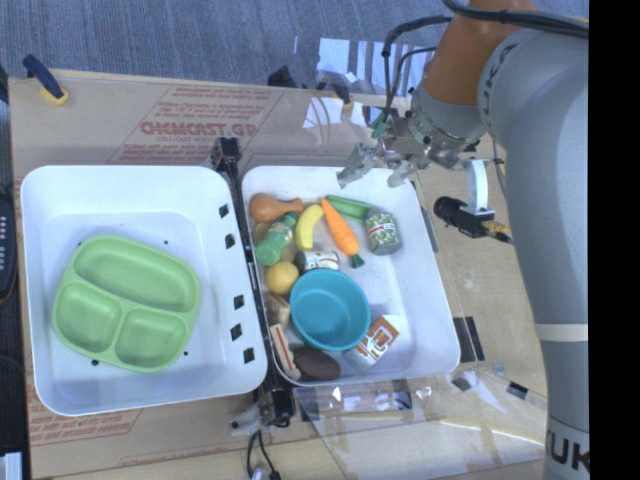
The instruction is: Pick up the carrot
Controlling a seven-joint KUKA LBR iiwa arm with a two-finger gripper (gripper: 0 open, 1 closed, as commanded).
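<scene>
Carrot (342, 227), a smooth orange taper with a green stub, lies slantwise in the right bin (425, 298) between a curved yellow banana (308, 225) and a small round labelled can (382, 232), a glossy green pepper (349, 207) just behind it. Metal claw (378, 168) hangs above the bin's far rim with its fingers spread apart, gripping nothing. Left bin (40, 268) holds a matte green divided plate (125, 302).
</scene>
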